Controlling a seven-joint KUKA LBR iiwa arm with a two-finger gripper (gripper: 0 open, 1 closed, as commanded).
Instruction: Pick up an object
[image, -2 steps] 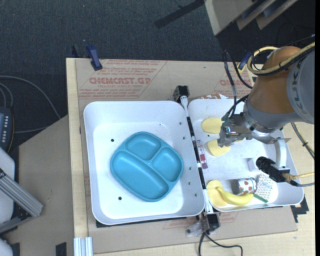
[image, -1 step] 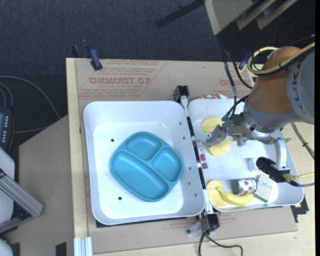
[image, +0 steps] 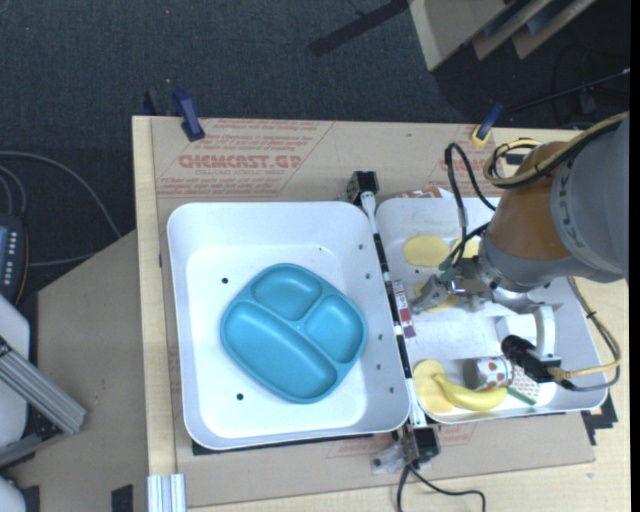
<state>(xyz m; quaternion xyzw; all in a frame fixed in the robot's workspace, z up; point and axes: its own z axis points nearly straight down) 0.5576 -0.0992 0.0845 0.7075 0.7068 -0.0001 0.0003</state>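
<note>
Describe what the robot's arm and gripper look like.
The arm is bulky and rounded, grey with a broad orange band above the wrist. Black and yellow cables loop along it. The gripper is small, metallic grey, at the end of a silver wrist.

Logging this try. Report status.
Gripper low in right bin, near left wall. Banana at front, untouched. Blue divided plate in left bin.

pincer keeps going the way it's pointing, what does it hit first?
The pincer points toward the picture's left, low in the right bin. First in line looks like that bin's left wall; the blue divided plate lies beyond. Depth is unclear.
</note>
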